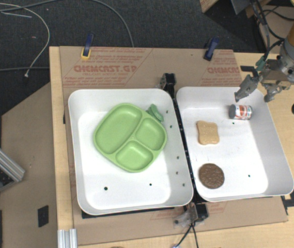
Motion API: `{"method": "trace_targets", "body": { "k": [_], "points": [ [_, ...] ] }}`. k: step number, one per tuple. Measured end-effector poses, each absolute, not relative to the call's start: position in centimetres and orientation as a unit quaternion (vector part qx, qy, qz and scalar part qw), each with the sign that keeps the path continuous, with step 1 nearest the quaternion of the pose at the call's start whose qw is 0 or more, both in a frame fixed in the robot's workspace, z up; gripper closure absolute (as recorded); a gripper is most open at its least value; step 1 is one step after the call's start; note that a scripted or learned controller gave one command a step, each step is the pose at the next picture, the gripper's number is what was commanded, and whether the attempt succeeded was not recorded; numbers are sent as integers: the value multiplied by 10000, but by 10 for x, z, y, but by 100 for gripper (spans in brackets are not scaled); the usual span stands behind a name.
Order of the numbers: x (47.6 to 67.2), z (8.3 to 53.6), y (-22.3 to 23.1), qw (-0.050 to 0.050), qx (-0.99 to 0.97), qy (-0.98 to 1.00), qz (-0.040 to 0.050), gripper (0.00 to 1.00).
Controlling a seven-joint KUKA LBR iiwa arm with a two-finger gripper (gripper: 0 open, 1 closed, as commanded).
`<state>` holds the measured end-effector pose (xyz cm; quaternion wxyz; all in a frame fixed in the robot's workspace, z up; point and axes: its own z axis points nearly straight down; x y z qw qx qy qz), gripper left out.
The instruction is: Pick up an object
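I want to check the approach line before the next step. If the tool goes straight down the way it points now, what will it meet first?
Probably the small can lying on its side in the right bin. The tool hangs open just above it, fingers pointing down. Depth is unclear from this view, so it may land slightly beside the can on the bin floor.

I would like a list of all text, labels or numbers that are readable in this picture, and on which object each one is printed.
"CHEMCAST GP" in red on the brown protective sheet under the bins, behind the left bin.
The same red print behind the right bin is only partly readable.
Smaller red lines around both prints: too small to read.
The small can has a red and white label: too blurred to read.
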<state>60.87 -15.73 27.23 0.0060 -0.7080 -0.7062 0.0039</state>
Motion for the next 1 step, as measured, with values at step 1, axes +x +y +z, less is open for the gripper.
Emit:
{"method": "trace_targets", "body": {
  "k": [1],
  "points": [
    [611, 280, -157, 5, -7071, -7071, 1, 0]
  ]
}}
